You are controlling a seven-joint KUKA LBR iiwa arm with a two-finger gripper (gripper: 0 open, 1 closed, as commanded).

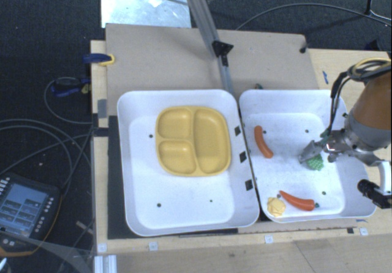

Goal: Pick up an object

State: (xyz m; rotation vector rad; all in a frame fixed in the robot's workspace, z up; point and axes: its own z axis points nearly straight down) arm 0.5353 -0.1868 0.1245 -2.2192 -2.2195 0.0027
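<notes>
The right bin (288, 103) holds an orange sausage-shaped piece (263, 142) near its left wall, a longer red-orange piece (297, 201) near the front, and a small yellow lump (276, 207) at the front left corner. A small green leafy object (315, 163) lies in the middle right of that bin. My gripper (310, 155) is low over the right bin, right at the green object's upper left edge, with the arm coming in from the right. The view does not settle whether the green object is between the fingers.
The left bin (138, 201) carries a yellow three-compartment plate (193, 140) in its upper middle. A grey metal pole (205, 18) slants across the back of the bench above the bins. Cables and a handheld pendant (24, 204) lie on the floor at left.
</notes>
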